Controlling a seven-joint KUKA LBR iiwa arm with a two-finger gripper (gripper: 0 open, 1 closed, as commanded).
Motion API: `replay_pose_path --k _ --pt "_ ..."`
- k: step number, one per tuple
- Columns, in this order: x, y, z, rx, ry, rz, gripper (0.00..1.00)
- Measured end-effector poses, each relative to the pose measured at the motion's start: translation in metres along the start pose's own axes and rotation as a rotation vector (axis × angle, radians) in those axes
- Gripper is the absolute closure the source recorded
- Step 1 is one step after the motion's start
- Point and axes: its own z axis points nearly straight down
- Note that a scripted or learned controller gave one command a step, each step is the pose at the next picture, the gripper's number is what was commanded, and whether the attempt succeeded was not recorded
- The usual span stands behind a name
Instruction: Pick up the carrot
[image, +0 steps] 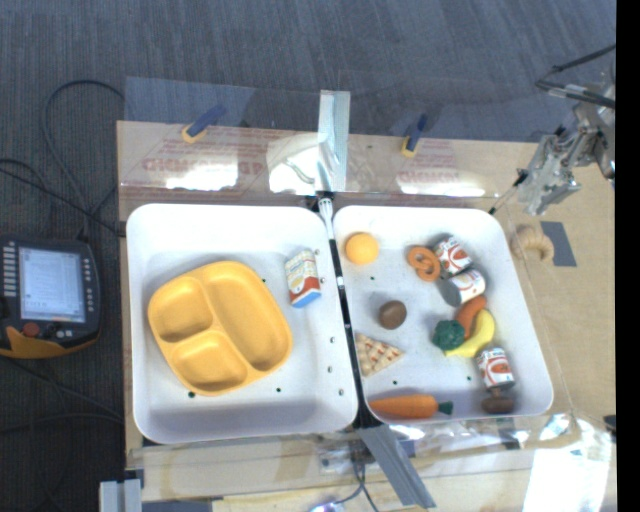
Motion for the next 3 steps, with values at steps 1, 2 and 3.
replay_pose_path --k 1,2,3 --pt "0.001 0.002 0.008 -0.007 0.013 -0.001 0.0" --pt "0.008 -0.001 0.225 -0.015 0.029 0.04 0.0" --pt "0.047 -0.014 0.276 -0.004 0.007 -0.061 0.0"
